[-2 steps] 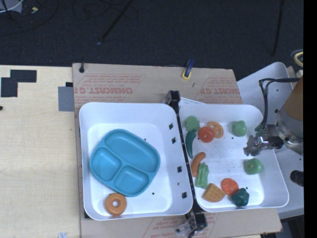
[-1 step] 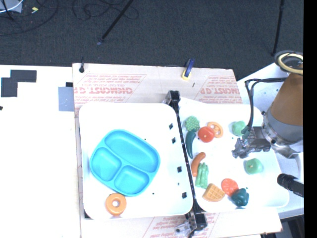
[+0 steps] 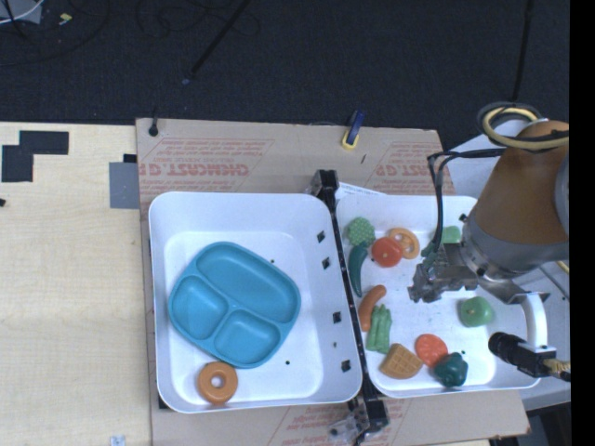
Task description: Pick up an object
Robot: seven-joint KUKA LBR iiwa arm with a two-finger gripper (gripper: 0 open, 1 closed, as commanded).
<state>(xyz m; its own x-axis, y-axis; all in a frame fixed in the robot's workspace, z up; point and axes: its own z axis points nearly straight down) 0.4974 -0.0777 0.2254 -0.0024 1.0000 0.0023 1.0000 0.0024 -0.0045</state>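
Pale wooden bench [image 3: 65, 277] under a dark floor strip, cardboard sheet [image 3: 242, 161] beneath two shallow white bins. Left bin [image 3: 167, 221]: smooth blue compartment plate [image 3: 234, 302], glossy orange ring doughnut [image 3: 218, 382] just below it at the front wall. Right bin [image 3: 409, 207], crowded with plastic toy food: knobbly green broccoli [image 3: 361, 231], dark green curved pepper [image 3: 357, 268], round red tomato [image 3: 386, 252] touching an orange ring [image 3: 405, 241], sausage [image 3: 371, 303], ridged green pods [image 3: 379, 330], tan waffled wedge [image 3: 402, 362], orange-red disc [image 3: 430, 348], dark teal lump [image 3: 452, 371], pale green ball [image 3: 475, 311]. Reaching in from the right, arm's orange band and grey wrist tilted down-left, dark gripper [image 3: 427, 284] low over bare bin floor between tomato and green ball. Open or closed: cannot tell; nothing visibly held.
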